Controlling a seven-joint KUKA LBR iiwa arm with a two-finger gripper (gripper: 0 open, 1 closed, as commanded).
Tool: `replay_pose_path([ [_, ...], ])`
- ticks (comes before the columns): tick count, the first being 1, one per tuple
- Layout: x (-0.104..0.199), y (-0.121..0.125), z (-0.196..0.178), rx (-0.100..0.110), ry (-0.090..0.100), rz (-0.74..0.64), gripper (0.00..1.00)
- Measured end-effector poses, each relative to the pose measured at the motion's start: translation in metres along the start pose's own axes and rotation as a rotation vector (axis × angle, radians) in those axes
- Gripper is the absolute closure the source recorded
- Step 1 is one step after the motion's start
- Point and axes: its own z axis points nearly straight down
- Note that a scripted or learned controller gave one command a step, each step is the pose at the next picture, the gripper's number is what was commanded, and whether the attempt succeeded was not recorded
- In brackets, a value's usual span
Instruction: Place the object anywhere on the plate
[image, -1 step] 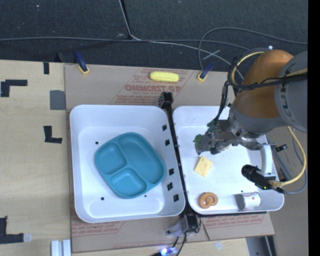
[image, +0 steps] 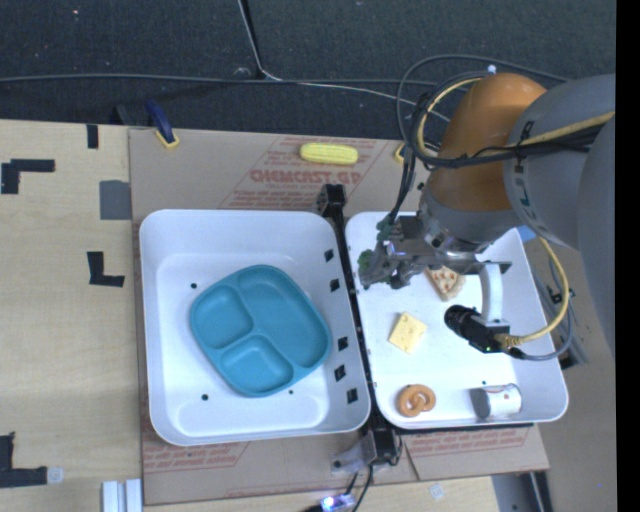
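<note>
The arm's wrist covers part of the brown cracker (image: 444, 281) just right of the fingers (image: 385, 268). Whether those fingers grip anything is too small and cluttered to tell.

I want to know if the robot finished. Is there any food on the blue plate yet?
No, not yet. The blue plate shows bare blue in all three sections, and the cheese and pretzel lie in the right bin.

Red printed lettering runs across the brown cardboard sheet (image: 270, 175) under the bins, at its far side near the yellow object (image: 328, 153); it is too blurred to read with certainty.
</note>
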Motion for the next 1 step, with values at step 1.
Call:
replay_pose_path([
  [1, 0.0443, 0.0282, -0.0026, 0.000, 0.000, 0.000, 1.00],
])
